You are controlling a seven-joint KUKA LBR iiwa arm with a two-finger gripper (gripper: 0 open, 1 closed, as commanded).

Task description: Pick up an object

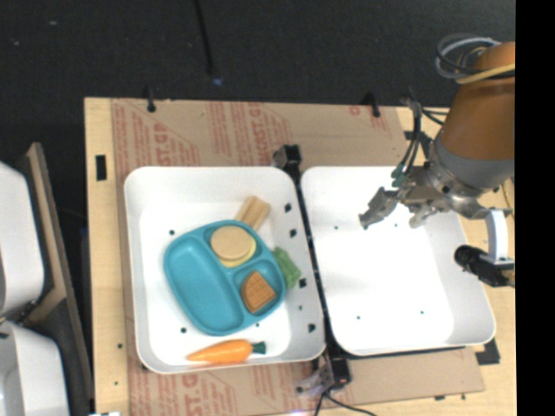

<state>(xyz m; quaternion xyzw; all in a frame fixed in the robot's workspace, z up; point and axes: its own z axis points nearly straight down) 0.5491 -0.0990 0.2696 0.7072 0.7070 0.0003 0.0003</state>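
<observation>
Now I am hovering the gripper [397, 212] over the right bin [390, 319], its fingers spread and grasping nothing. The objects are lying in the left bin [143, 232]: tray [201, 284], carrot [221, 351]. Next I am needing a long move leftward.

I could make out red printing along the edges of the cardboard sheet [217, 133] under the bins, but it was too blurred for me to read.
</observation>
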